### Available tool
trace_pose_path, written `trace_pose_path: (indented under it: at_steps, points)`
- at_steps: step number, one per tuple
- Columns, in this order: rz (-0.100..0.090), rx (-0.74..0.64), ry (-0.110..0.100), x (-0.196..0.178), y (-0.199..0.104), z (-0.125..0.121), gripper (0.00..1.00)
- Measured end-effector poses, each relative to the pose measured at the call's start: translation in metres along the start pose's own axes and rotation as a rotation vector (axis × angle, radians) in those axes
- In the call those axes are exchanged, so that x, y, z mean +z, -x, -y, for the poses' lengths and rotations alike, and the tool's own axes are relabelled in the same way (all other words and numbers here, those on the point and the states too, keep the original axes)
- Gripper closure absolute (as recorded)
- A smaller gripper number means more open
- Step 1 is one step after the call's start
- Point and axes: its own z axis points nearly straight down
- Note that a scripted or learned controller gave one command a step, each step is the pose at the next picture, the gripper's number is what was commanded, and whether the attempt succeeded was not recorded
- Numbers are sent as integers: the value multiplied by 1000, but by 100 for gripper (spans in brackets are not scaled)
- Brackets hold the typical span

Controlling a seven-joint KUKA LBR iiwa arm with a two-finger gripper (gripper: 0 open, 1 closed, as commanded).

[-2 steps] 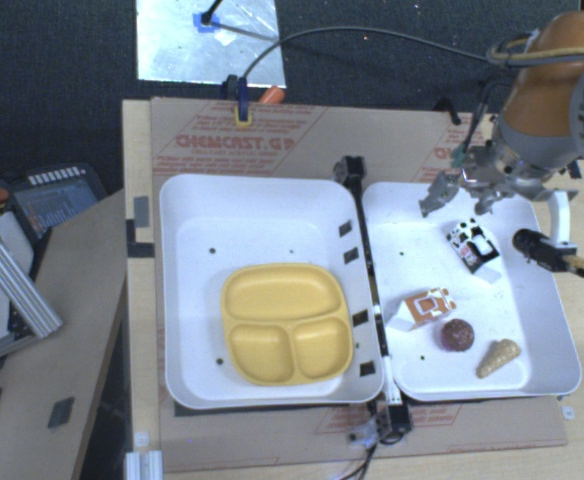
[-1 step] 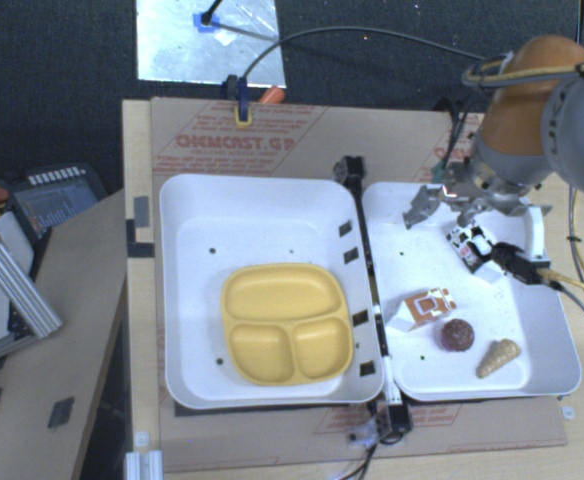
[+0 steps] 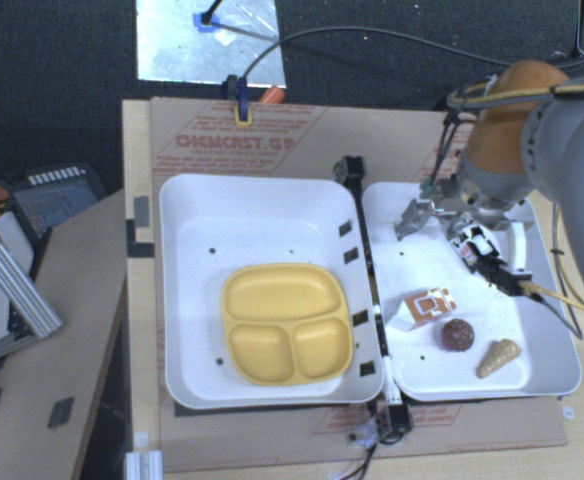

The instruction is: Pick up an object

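while gripper [image 3: 415, 218] hangs over right bin [image 3: 547, 368], jaws apart, empty; brown ball [image 3: 458, 335] well below.

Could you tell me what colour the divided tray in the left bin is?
Yellow; the divided tray shows in the camera view.

A yellow divided tray [image 3: 286, 322] lies in the left bin [image 3: 187, 268], towards its near side, its one long compartment away from the camera and two smaller ones nearer. Both bins rest on a sheet of brown cardboard [image 3: 242, 140] with red lettering, spread over the counter [image 3: 92, 308]. Beyond the cardboard a shiny metal plate [image 3: 177, 28] lies on dark carpet [image 3: 52, 68]. At the left edge sits a dark keypad device [image 3: 57, 200], beside an aluminium rail [image 3: 12, 283].
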Motion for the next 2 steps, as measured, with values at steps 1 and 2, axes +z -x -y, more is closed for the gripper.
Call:
trace_pose_path:
  at_steps: [1,2]
  points:
    - [-1,0,-1,35,0,0,0]
    - [0,1,5,22,0,-2,100]
